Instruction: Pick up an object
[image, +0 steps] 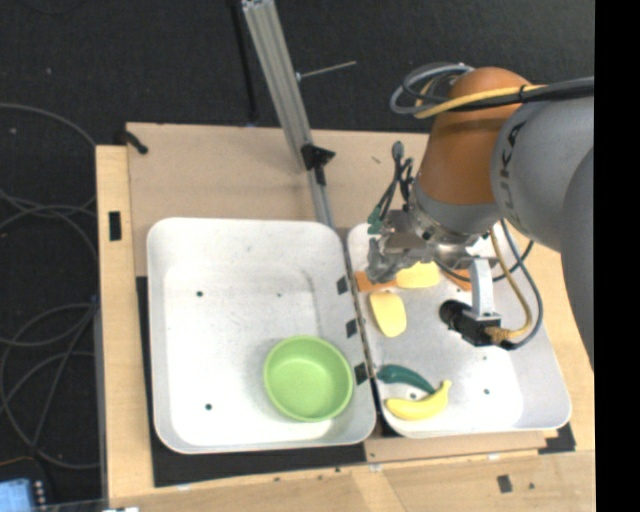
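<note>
My gripper (385, 268) hangs over the back left part of the right bin (530, 400), under the grey arm with its orange band. Just below it lies a pale yellow oval piece (389, 314) with an orange thing (362, 285) beside it at the bin's left wall. Another pale yellow piece (420, 275) shows right of the gripper. A yellow banana (418, 402) lies at the bin's front left, touching a dark green thing (402, 376). In the left bin (200, 270) a green bowl (308, 377) stands at the front right corner.
A slanted metal pole (290, 110) rises from behind the bins, ending near the divider between them. The wooden bench (200, 170) extends around both bins. Cables lie on the dark floor at left.
</note>
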